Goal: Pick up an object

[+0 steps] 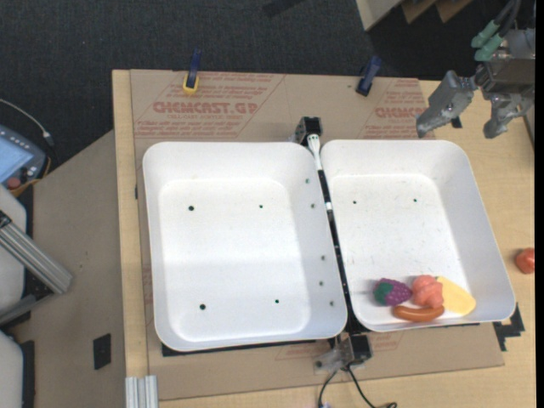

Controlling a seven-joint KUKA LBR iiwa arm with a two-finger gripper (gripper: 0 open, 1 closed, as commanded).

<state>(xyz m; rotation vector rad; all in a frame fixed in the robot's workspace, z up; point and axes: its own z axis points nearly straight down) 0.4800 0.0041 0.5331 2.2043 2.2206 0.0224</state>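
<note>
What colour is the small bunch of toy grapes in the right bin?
Purple grapes, seen in the camera view, near the right bin's front edge.

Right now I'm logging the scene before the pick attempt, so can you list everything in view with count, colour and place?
Bins: 2, white, side by side on the bench, left bin, right bin.
Toy grapes: 1, purple, right bin's near corner.
Toy sausage: 1, orange-red, beside the grapes.
Reddish toy: 1, above the sausage.
Yellow toy: 1, rightmost of the cluster.
Small orange object: 1, on the bench right of the bins.
Clamps: 2, yellow-blue and blue, far board edge.
Pincer: 1, grey, open, beyond the right bin's far corner.
</note>
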